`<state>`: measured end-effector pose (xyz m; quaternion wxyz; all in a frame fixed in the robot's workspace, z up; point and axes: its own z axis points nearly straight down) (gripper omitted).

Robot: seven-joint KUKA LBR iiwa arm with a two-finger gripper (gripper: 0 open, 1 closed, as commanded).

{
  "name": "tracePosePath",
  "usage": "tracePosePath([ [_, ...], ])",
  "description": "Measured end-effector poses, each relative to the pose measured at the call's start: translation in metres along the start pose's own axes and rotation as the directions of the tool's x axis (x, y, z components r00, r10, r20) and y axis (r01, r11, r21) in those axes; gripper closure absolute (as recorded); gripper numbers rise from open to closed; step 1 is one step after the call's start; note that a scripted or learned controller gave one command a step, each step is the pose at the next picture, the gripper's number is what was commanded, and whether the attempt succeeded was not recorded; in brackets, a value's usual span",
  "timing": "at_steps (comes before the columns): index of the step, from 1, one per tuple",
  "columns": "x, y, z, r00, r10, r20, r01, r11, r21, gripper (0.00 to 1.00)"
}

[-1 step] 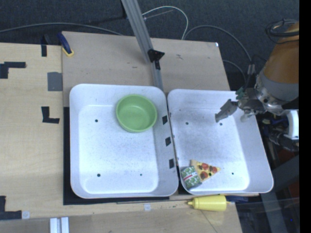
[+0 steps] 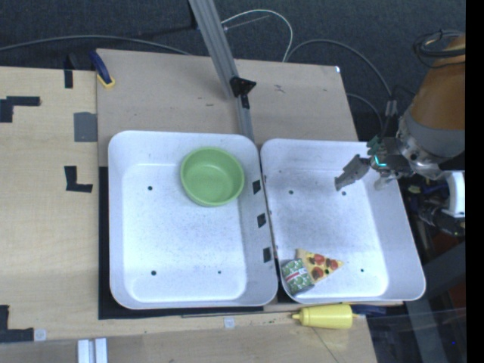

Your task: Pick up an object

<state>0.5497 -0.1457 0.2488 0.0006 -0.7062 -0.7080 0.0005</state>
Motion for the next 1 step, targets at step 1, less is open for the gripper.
tracePosePath([
  [1, -0.0043, 0.0001, 0.0448, 1.0, 0.002, 0.0, -0.002, 1.0, 0.004, 0.0],
])
